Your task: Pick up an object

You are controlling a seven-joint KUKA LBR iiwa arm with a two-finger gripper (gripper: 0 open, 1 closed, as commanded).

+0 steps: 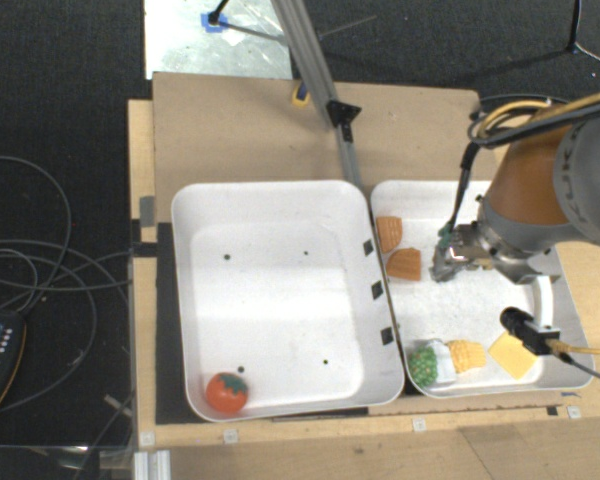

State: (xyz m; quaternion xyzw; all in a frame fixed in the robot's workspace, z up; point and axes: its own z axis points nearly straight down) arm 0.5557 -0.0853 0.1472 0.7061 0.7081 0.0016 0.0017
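The arm reaches in from the right over the right bin (477, 190), and its gripper (447, 264) hangs low just right of two orange bread-like pieces (404, 264) (389, 232) near that bin's left wall. At the right bin's front lie a green-and-white toy (424, 365), a yellow corn piece (467, 354) and a yellow cheese wedge (512, 354). A red tomato (226, 392) rests in the front left corner of the left bin (270, 268). The gripper's tips are hidden by its own body.
The two bins meet at a shared wall (378, 288) with black clips. A grey pole (310, 48) slants across the back of the bench. Cables (580, 348) trail from the arm along the right bin's right side.
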